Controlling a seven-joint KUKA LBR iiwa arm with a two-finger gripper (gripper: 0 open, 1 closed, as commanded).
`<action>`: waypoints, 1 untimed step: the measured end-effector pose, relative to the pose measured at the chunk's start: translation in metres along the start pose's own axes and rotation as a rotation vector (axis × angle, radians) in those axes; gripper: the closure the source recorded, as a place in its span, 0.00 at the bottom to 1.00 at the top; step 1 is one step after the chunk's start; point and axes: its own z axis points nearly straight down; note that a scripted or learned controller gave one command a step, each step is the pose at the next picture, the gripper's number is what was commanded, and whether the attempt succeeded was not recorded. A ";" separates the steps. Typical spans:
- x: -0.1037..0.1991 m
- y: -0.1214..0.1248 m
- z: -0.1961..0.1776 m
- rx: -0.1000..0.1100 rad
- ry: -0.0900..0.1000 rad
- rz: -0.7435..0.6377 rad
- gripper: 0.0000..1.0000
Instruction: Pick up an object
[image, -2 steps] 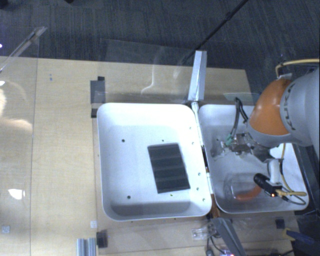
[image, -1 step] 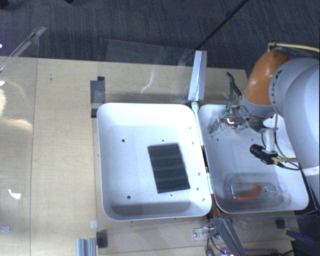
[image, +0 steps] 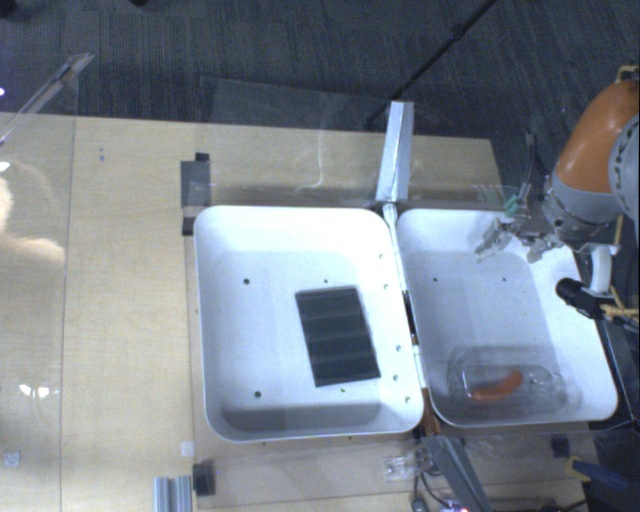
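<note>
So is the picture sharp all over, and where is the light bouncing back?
Camera view: bright glare patches lie on the pale wooden bench at the left edge; the clear plastic container in the right white bin looks hazy; the dark ribbed rectangular pad is fairly crisp; the gripper is soft and smeared.

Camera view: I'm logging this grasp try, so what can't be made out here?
- Gripper, over the right bin's far edge: fingers too small and blurred to judge.
- Arm: cut off by the right edge.
- Orange item: inside a clear container, shape blurred.
</note>
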 end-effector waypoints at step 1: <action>0.028 -0.035 0.057 -0.001 0.001 -0.162 0.00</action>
